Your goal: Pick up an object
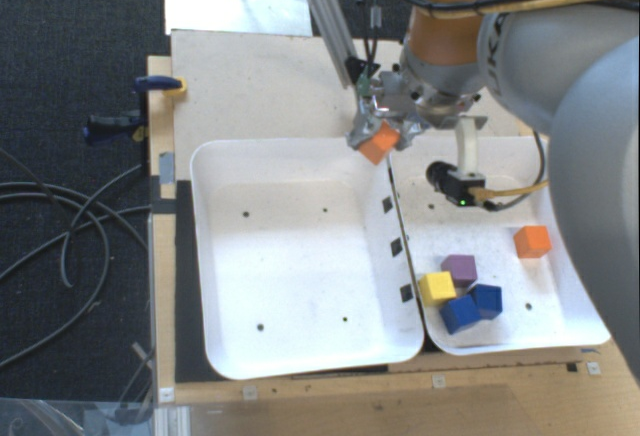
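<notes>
My gripper (377, 136) hangs over the far end of the wall between the two bins, shut on an orange block (379, 143) that shows between its fingers, lifted above the bin rim. In the right bin (580, 319) lie another orange block (533, 241) near the right wall, a purple block (460, 269), a yellow block (436, 287) and two blue blocks (471, 307) clustered near the front.
The left bin (215, 224) sits to the left of the divider. A black and white sensor unit (460, 179) hangs off the wrist above the right bin. A blue and yellow clamp (140, 109) grips the bench's left edge. Cables lie on the floor at left.
</notes>
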{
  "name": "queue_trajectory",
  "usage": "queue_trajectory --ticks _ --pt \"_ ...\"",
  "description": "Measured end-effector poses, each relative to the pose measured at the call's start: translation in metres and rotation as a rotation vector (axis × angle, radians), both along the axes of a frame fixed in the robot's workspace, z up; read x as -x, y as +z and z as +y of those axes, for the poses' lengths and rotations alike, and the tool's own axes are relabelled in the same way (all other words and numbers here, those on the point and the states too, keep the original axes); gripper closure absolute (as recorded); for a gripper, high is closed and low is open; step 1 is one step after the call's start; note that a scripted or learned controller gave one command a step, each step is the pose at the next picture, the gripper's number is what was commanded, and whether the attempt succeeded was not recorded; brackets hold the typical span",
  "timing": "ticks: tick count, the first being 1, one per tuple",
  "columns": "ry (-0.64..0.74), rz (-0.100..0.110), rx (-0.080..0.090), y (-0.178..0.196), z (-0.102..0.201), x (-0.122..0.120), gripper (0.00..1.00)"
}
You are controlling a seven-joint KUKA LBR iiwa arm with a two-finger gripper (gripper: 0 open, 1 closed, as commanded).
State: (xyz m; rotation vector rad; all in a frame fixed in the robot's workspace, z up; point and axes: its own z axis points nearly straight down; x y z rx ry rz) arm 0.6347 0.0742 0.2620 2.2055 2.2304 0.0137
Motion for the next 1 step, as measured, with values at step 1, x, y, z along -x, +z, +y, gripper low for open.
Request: queue_trajectory --ticks 1 --pt "-0.002 0.001 0.000 0.0574 0.0261 -0.0187 1.00"
